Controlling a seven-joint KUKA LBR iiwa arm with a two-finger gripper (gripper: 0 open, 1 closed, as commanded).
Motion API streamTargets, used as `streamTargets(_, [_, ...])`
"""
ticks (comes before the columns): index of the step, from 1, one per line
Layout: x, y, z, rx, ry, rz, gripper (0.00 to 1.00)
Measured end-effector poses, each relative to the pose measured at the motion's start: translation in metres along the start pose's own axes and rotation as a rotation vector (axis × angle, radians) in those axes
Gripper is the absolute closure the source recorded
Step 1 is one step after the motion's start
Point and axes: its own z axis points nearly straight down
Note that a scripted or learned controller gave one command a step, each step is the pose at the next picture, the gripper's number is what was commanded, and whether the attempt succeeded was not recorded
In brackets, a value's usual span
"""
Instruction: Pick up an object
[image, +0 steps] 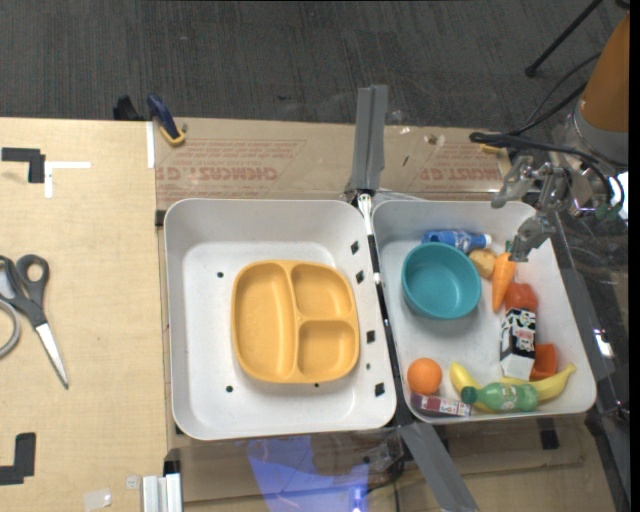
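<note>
The right bin (578, 300) holds several objects. Among them are a teal bowl (440, 283), a blue bottle (455, 239), a carrot (500, 287) and a cow-print carton (518, 340). An orange (425, 376), a green bottle (500, 398) and a banana (556, 382) lie toward the front. My gripper (526, 238) hangs over the bin's back right part, its tip just above and right of the carrot's leafy end. Whether it touches the carrot is unclear.
A yellow divided plate (296, 322) lies in the left bin (190, 300). Scissors (35, 300) rest on the wooden bench at far left. A grey divider post (368, 150) stands behind the seam between the bins. Cables run along the right side.
</note>
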Motion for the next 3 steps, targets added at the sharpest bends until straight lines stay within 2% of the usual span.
streamTargets(1, [-0.001,0.017,0.16,-0.001,0.008,0.067,0.0])
streamTargets(2, [0.044,-0.033,0.162,0.001,-0.002,0.015,0.0])
streamTargets(3, [-0.016,-0.009,0.168,0.0,0.033,0.123,0.0])
